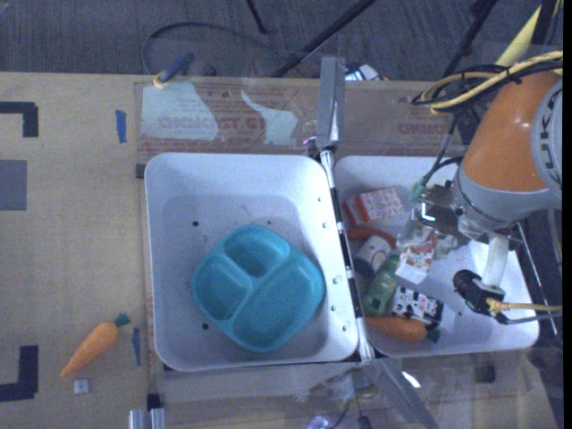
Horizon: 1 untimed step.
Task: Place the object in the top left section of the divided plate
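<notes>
The arm (514, 141) is seen at the right of the frame, over the right bin (523, 329). The pincer (427, 231) is largely hidden among cluttered packages (407, 266); its state cannot be told. The teal divided plate (258, 286) lies in the left bin (179, 186). A toy carrot (89, 348) lies on the worktop (63, 239), lower left.

Teal divided plate (259, 286) in a white bin (179, 186); orange carrot (89, 347) with green top on the bench
</notes>
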{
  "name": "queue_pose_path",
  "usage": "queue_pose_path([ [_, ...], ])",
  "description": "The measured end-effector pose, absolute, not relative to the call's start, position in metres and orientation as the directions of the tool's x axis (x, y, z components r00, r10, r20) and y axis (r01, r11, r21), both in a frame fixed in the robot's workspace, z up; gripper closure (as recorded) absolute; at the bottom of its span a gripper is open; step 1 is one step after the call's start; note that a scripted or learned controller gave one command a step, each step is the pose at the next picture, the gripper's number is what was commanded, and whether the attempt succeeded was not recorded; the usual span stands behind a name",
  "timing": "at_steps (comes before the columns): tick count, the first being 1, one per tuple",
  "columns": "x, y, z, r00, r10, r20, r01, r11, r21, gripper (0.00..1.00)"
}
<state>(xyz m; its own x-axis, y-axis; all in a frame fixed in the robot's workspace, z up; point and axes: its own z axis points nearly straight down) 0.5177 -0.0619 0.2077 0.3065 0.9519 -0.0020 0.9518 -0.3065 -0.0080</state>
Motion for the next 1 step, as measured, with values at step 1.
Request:
queue_pose_path([
  [1, 0.5663, 0.0088, 0.1935, 0.417, 0.909, -0.005, 0.909, -0.417, -0.007, 1.00],
])
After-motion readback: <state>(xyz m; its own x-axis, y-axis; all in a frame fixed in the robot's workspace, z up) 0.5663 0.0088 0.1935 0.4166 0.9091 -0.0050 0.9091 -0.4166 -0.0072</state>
